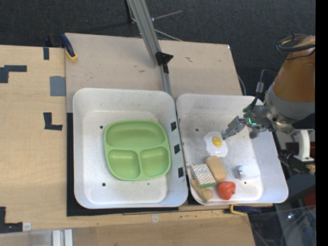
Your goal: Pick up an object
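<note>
Toy fried egg (216,143), white with a yellow yolk, lies on the floor of the right bin (266,155), just below and left of the gripper (241,126). The fingers stand apart with nothing between them; one dark finger (232,128) slants down-left toward the egg and ends just short of its upper edge. Below the egg lie a tan bread-like piece (216,168), a patterned box (203,176) and a red tomato-like toy (226,189), crowded near the right bin's lower rim, with a small grey object (239,172) to their right. The arm (293,86) reaches in over the right bin's right wall, its orange band above the grey wrist. The left bin (82,152), touching the right bin's side, holds a green divided plate (137,149). Both bins sit on a pale wooden bench (31,137), with a metal pole (146,29) slanting above the right bin's upper left corner and dark carpet (230,9) beyond.
</note>
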Robot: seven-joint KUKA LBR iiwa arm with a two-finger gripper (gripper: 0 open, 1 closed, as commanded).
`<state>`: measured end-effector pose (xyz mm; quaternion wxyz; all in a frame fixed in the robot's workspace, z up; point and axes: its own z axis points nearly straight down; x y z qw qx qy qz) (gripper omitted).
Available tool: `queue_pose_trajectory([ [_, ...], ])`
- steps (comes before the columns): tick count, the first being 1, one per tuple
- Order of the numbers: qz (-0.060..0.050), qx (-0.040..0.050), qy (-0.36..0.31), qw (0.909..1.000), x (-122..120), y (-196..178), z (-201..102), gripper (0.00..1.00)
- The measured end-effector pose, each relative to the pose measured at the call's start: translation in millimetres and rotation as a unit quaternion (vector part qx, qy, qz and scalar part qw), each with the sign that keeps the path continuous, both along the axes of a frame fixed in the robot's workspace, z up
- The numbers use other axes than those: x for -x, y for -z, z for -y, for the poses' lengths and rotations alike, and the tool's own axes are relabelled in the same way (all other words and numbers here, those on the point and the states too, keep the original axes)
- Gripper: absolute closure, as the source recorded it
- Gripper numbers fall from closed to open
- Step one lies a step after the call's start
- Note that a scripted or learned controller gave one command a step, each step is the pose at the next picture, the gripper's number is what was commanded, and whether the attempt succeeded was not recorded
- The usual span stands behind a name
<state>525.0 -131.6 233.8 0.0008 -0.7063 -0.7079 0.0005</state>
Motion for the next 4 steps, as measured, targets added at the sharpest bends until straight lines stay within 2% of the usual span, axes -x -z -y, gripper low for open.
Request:
queue_pose_trajectory([
  [2, -0.003, -0.0001, 0.0, 1.0, -8, 123, -5, 0.0],
  [3, 0.001, 0.0016, 0.001, 1.0, -8, 144, -5, 0.0],
  [4, 0.002, 0.0012, 0.0, 1.0, -9, 133, -6, 1.0],
])
